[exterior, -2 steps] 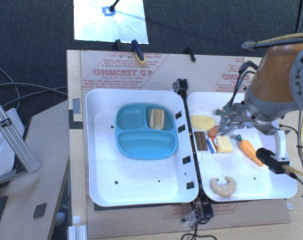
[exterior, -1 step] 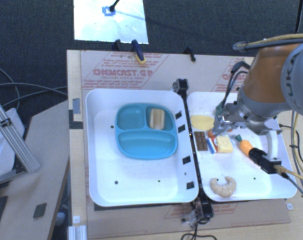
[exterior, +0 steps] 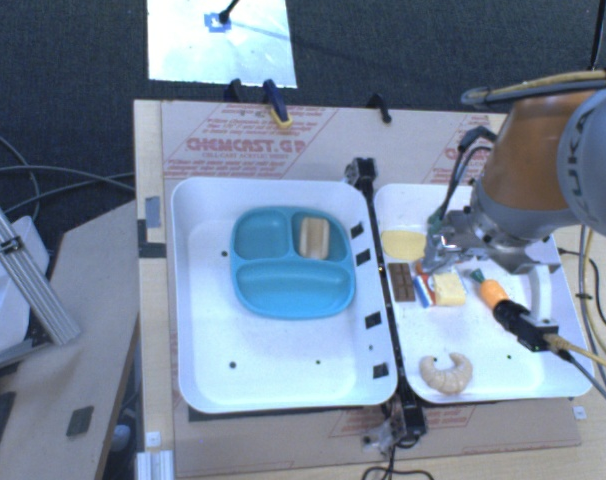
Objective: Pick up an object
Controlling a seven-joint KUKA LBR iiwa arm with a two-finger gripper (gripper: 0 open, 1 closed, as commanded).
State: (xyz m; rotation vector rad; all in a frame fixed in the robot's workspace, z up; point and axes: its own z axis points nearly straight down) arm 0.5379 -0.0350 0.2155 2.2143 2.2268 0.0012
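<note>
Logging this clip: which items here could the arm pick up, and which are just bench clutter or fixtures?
Pickable things:
- croissant
- carrot
- yellow block
- yellow slice
- chocolate bar
- bread piece in the blue tray

The gripper is low over the right bin.

Just lying about:
- left bin
- clamps
- cables

The arm (exterior: 553, 158) enters from the right edge of the frame, in its upper right part, grey with a broad orange band above the wrist. The wrist bends down and leftward toward the frame's centre right. The gripper (exterior: 438, 253) hangs at its lower left end, pointing down; its jaws are too small to read.
</note>
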